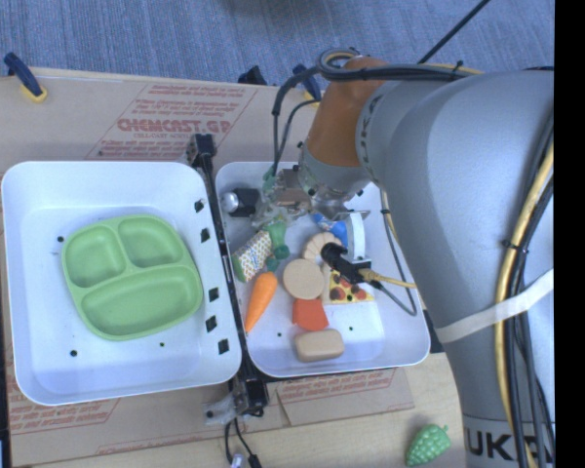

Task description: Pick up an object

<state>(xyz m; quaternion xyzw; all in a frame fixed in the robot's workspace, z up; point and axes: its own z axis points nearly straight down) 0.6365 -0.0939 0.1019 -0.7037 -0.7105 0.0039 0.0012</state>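
The right bin (400, 334) holds several toy foods: an orange carrot (259, 299), a round tan cookie (303, 279), a red block (309, 312), a tan bread piece (319, 344), a pizza slice (347, 289), a patterned wedge (254, 253) and a small green piece (276, 235). My gripper (285, 199) hangs low over the bin's back part, above the green piece and next to a silver object (237, 201). The wrist hides what lies under it.
The left bin (29, 291) carries a green divided plate (132, 274). A black clip row (214, 252) runs between the bins. A green grape toy (430, 444) lies on the cardboard at the front right. The big grey arm (468, 213) covers the bench's right side.
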